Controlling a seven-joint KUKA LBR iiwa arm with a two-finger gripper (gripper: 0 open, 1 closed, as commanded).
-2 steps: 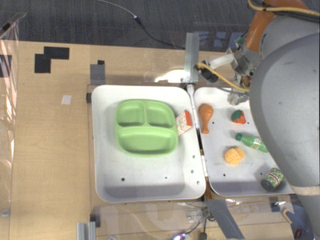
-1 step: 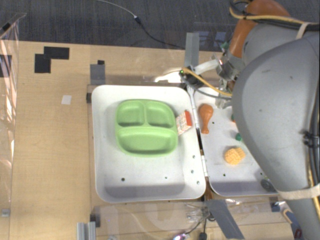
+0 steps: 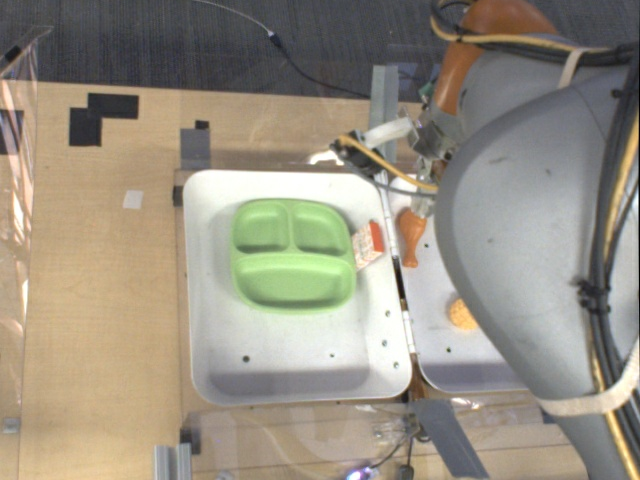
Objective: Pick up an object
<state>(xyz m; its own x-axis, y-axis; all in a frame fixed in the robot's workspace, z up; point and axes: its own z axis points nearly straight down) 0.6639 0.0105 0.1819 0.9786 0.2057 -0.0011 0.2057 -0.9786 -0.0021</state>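
A green divided plate (image 3: 292,254) lies in the left bin (image 3: 300,368). A small red and white packet (image 3: 369,243) rests against the plate's right edge. In the right bin (image 3: 440,373) lie an orange carrot-shaped piece (image 3: 410,234) and, further to the front, a small round orange piece (image 3: 461,314). My gripper (image 3: 432,140) hangs over the back left corner of the right bin, above and behind the carrot-shaped piece. It is tangled with cables and partly hidden by the arm (image 3: 540,238).
The bulky grey arm covers most of the right bin. Yellow and white cables (image 3: 385,158) run from the gripper across the bins' back edge. Metal brackets (image 3: 195,146) stand at the bin corners, and a clear panel (image 3: 15,168) lines the bench's left side.
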